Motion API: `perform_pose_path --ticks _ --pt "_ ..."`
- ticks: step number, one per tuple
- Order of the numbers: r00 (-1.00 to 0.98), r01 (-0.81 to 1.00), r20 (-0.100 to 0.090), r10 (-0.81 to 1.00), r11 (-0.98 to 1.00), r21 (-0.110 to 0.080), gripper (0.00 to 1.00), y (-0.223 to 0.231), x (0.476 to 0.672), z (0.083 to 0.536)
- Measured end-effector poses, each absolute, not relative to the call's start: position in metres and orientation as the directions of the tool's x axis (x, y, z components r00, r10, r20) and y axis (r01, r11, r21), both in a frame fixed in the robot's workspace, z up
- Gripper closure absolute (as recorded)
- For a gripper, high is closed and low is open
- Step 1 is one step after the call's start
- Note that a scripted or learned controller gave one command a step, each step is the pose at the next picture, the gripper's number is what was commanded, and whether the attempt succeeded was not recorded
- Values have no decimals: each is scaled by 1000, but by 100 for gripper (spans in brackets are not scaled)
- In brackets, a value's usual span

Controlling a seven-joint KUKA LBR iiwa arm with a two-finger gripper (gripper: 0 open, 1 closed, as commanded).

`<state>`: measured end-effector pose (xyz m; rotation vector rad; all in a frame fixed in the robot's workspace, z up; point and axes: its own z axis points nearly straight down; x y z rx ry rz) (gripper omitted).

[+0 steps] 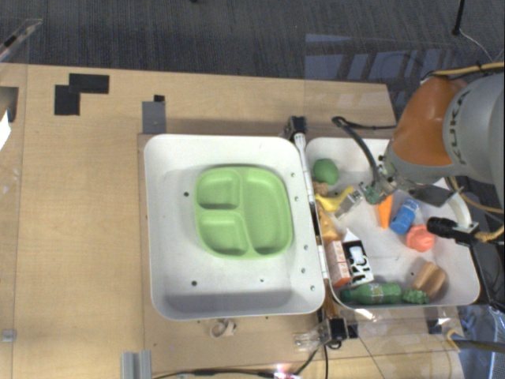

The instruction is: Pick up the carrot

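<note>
I'm hovering my gripper just left of the carrot in the right bin, lining up a grab. Carrot is lying untouched beside the blue block; I cannot tell how my jaws are standing

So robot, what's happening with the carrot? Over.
Gripper low in right bin, beside carrot. Carrot lying in bin, not lifted. Blue block crowds it.

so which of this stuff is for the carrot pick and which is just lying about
For the job:
- small orange carrot in the right white bin
- robot hand, right beside the carrot

Lying about:
- green divided plate in the left white bin
- green ball
- blue block
- green cucumber
</note>
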<state>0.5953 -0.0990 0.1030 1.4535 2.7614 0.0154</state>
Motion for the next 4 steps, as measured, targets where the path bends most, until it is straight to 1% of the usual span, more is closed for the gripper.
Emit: perform_pose_path --ticks 1,2,3,4 --pt "-536 844 -9 844 536 10 0 -139 568 89" --pt "-467 884 -10 884 467 11 0 -173 525 90" --pt "-294 956 4 956 294 5 0 -191 581 88" --pt "-304 952 -7 953 304 17 100 -191 586 102"
